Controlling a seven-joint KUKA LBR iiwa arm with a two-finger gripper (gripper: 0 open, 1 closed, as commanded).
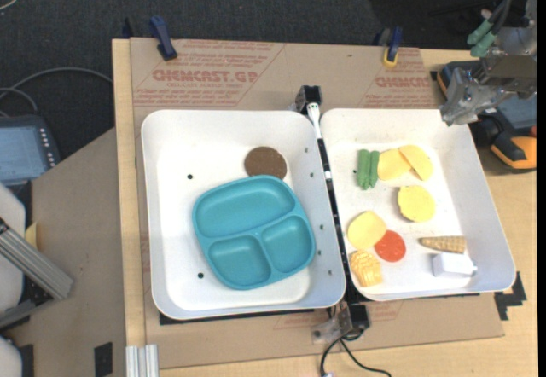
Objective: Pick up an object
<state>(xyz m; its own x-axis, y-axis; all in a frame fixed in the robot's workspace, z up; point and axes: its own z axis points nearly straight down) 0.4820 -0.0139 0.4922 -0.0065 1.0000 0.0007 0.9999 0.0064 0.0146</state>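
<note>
Bench (pixel 85 196), seen from above at a slant: a cardboard sheet carries two shallow white bins side by side. The left bin (pixel 166 196) holds a teal divided tray (pixel 252 232) with three compartments, lying slightly askew near the bin's centre. A brown round disc (pixel 265 163) lies flat at the tray's 12 o'clock, touching or just overlapping its upper rim.

The right bin (pixel 486 196) holds the small toy foods. A green bean cluster (pixel 368 168) lies at the upper left of the group; just beside it, at its 3 o'clock, are pale yellow pieces (pixel 404 164) that overlap one another. A yellow round slice (pixel 415 203) sits at their 6 o'clock. Lower left lies a yellow rounded piece (pixel 366 229), with a red disc (pixel 391 246) touching it at 4 o'clock. An orange ridged piece (pixel 365 267) lies at the bin's lower left corner. A tan cone (pixel 444 244) lies on its side toward the right wall, and a small white block (pixel 451 264) sits just at its 6 o'clock.

The gripper (pixel 456 102) hangs over the right bin's upper right corner, near the rim; whether its fingers are parted or closed cannot be told. Nothing is seen between them. The toy foods all lie at the gripper's 7 to 8 o'clock, apart from it; the pale yellow pieces are nearest.

Blue clamps (pixel 162 37) hold the cardboard's far edge.
</note>
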